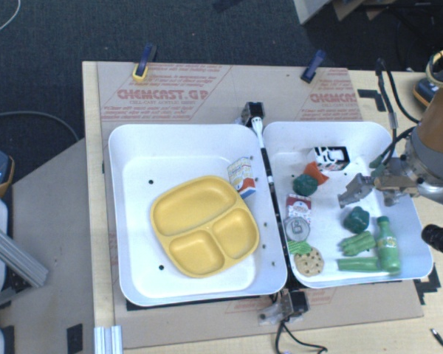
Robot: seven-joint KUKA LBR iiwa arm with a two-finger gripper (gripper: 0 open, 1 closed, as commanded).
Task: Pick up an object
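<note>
My gripper [363, 184] hangs over the right bin [280, 142], reaching in from the right, open with nothing between its fingers. Just below it lies a dark green ball [356, 218]. To its left sit a dark green round piece [305, 184], an orange piece [317, 172] and a black-and-white item [331, 155]. A green bottle [387, 243] and green bean-like pieces [357, 245] lie at the bin's front right. A red-and-white packet [298, 206], a round silvery lid [297, 228] and a cookie [308, 260] line the bin's left side.
The left bin [125, 198] holds a yellow divided plate [204, 225] and a small carton [241, 175] by its right wall. Clamps [142, 63] [312, 66] grip the board's far edge. A black fitting [252, 112] sits between the bins.
</note>
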